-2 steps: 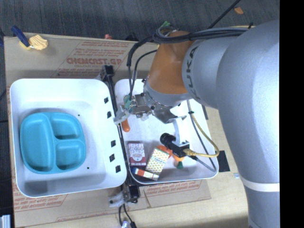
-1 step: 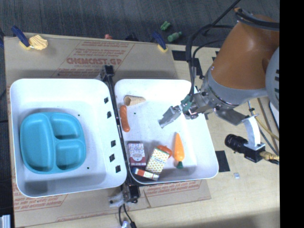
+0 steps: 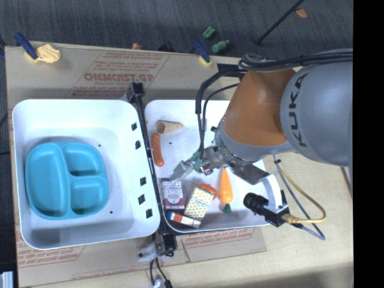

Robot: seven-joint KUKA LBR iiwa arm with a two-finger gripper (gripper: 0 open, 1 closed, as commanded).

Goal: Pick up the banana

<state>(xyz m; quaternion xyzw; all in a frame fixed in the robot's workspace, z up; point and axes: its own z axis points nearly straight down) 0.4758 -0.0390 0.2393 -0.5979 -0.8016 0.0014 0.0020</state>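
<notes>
We look down at a slant on a worktop [image 3: 312, 245] carrying two shallow white bins side by side. The left bin [image 3: 36, 116] holds a turquoise divided plate [image 3: 66, 179]. The right bin [image 3: 180, 108] holds the clutter.

The grey arm [image 3: 324, 113], with its orange band [image 3: 258, 107], reaches in from 3 o'clock. It ends in the pincer [image 3: 193, 165] over the middle of the right bin. Its tip is small and blurred, so we cannot tell whether it is spread or pressed together. We see nothing pinched in it.

We cannot pick out a banana with certainty. Our best guess is the pale tan wedge [image 3: 170, 126] near the far left corner of the right bin. It lies near the pincer at about 11 o'clock, apart from it. Its long axis runs roughly 9 to 3 o'clock, narrowing toward 3.

- A reddish sausage [image 3: 158, 150] lies between wedge and pincer, toward 9 o'clock of the pincer, pointing 12 to 6.
- An orange carrot [image 3: 225, 188] lies just beside the pincer at 4 o'clock.
- Two small printed boxes, one red [image 3: 173, 195] and one pale [image 3: 200, 201], sit at 6 o'clock. A tube [image 3: 185, 221] lies below them.

We judge the coming move to be a short shift toward 11 o'clock, closing across the wedge's short side.

Readable writing is "KUKA" on the arm and red "CHEMCAST GP" on the brown board [image 3: 117, 75] behind the bins. The box labels are too small to read.
</notes>
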